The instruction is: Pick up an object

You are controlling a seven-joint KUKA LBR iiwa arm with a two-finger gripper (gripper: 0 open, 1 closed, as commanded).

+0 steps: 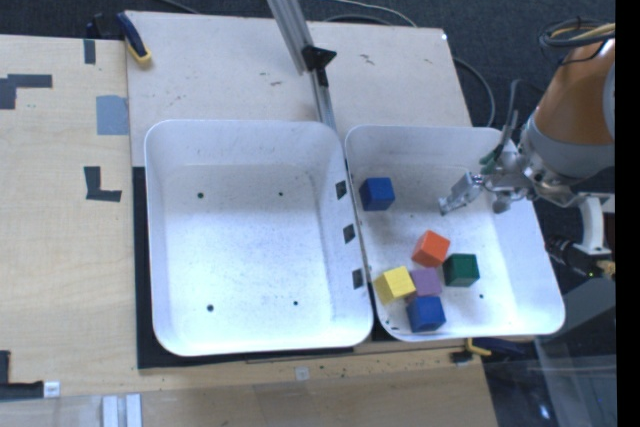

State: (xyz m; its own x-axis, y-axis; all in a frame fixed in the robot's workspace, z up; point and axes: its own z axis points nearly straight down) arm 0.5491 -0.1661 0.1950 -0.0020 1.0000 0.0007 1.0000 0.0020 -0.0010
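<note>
The right bin [520, 245] holds six cubes: two blue [377, 193] [427, 313], one orange [432, 247], one green [461, 269], one yellow [395, 283], one purple [428, 280] (none has a long axis). The gripper [452, 202] hangs over this bin; whether its fingers are parted I cannot tell, nothing seemingly between them. The nearest cube, orange, lies just below the fingers.
</note>
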